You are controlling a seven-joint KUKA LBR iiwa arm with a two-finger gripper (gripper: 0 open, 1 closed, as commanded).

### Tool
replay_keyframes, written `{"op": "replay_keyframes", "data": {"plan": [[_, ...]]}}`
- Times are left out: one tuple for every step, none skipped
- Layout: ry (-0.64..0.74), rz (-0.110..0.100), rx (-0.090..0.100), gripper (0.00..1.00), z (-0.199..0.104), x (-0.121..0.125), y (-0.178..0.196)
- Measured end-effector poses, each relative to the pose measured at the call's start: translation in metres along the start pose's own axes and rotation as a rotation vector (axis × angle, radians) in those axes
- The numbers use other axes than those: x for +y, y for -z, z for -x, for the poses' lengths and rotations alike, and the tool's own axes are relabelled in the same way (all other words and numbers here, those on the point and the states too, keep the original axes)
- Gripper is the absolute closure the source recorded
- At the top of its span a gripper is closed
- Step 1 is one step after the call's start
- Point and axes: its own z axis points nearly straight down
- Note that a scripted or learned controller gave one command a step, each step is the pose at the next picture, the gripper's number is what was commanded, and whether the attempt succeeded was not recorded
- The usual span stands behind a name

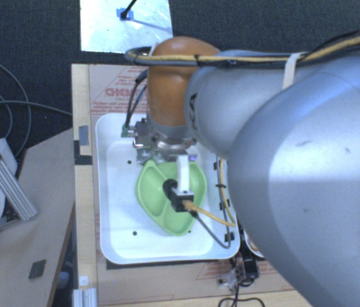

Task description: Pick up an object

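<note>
A light green, shallow dish-like object (156,194) lies in the middle of the left white bin (117,190). My gripper (165,151) hangs straight down over the green object's far edge, right at or on it, with the grey wrist and orange band above covering it. Whether it touches the object cannot be told. A small purple bit (193,160) peeks out beside the wrist at the object's far right edge.
The big grey arm covers the right half of the view and hides nearly all of the right bin (251,243). Bare white bin floor lies left of and in front of the green object. The bench's cardboard edge (112,88) runs behind the bin.
</note>
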Motion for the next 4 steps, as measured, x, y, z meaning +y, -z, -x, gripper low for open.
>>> {"op": "replay_keyframes", "data": {"plan": [[-0.003,0.019,0.001,1.00,0.021,0.039,0.224],[-0.002,0.010,-0.001,1.00,0.001,0.061,0.292],[-0.003,-0.006,-0.005,1.00,-0.018,0.073,0.189],[-0.011,-0.011,-0.006,1.00,-0.015,0.085,0.028]]}}
